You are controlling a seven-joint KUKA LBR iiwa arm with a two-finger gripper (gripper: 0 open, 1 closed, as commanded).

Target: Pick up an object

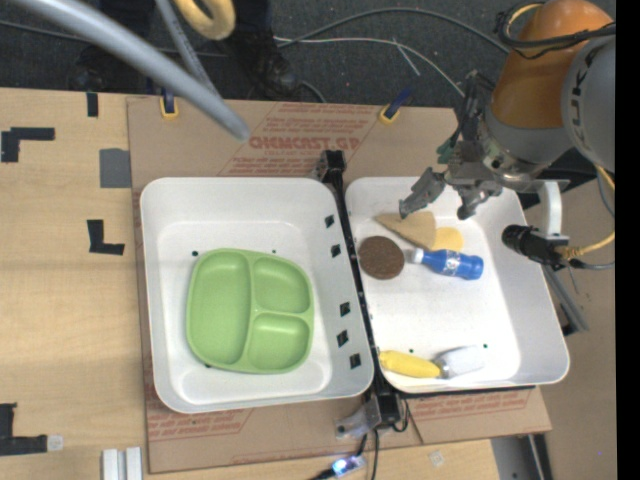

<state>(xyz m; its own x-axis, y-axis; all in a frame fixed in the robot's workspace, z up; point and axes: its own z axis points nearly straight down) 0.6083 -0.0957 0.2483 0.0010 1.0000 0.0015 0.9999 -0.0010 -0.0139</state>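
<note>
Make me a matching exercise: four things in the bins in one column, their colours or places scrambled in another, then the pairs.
1. divided plate
2. round disc
3. bottle
4. banana

A. brown, beside the divider
B. yellow, near front edge of right bin
C. green, in left bin
D. blue with white end, right bin

Pairs: 1-C, 2-A, 3-D, 4-B

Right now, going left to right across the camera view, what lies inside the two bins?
Green divided plate → brown round disc → tan wedge → blue and white bottle.
</note>
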